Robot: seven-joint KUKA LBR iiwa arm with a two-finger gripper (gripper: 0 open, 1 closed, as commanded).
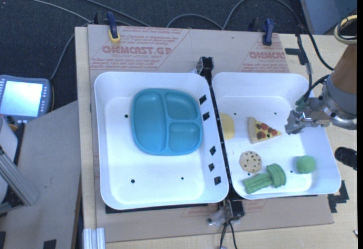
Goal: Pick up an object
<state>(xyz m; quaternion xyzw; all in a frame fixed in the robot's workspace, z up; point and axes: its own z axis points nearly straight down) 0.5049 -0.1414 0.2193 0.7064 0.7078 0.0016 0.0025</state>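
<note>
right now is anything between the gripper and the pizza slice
Nothing visible. The gripper sits just right of the pizza slice in the right bin, with bare white floor between them. The cookie and broccoli lie nearer the front.

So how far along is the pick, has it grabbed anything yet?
Nothing looks picked yet. The gripper sits low in the right bin, just right of the pizza slice. The cookie, broccoli, green ball and yellow piece lie on the bin floor. The grasp and lift remain.
</note>
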